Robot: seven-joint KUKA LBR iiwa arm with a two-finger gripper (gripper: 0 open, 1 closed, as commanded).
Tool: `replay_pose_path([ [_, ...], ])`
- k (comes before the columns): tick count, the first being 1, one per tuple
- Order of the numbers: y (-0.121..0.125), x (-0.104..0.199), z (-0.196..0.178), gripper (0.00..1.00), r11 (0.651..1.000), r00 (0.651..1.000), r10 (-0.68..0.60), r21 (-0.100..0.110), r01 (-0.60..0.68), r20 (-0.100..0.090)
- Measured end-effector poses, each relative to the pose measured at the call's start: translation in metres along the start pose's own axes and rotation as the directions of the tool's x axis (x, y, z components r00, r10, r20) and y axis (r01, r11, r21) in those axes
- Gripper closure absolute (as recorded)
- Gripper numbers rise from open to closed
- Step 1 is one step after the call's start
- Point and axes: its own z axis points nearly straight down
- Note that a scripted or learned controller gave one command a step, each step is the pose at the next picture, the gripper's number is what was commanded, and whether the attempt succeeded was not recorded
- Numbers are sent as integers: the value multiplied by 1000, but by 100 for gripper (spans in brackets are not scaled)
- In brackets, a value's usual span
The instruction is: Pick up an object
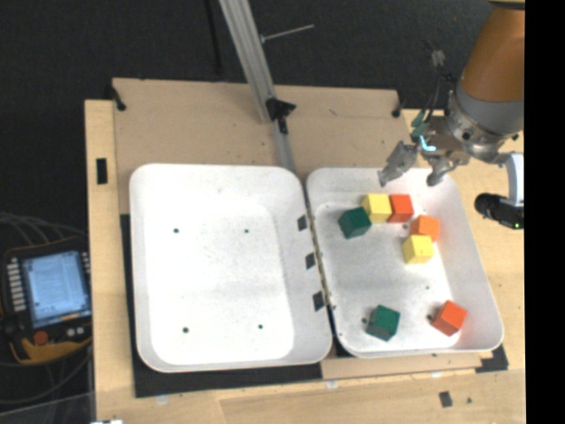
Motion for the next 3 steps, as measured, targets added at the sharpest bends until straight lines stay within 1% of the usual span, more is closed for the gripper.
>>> replay_pose_path([
  [1, 1, 0, -3, 0, 1000, 1000, -1, -5, 1, 1],
  [2, -3, -3, 55, 0, 1000, 1000, 4, -5, -4, 3],
  [3, -9, -7, 99, 0, 1000, 1000, 5, 0, -5, 3],
])
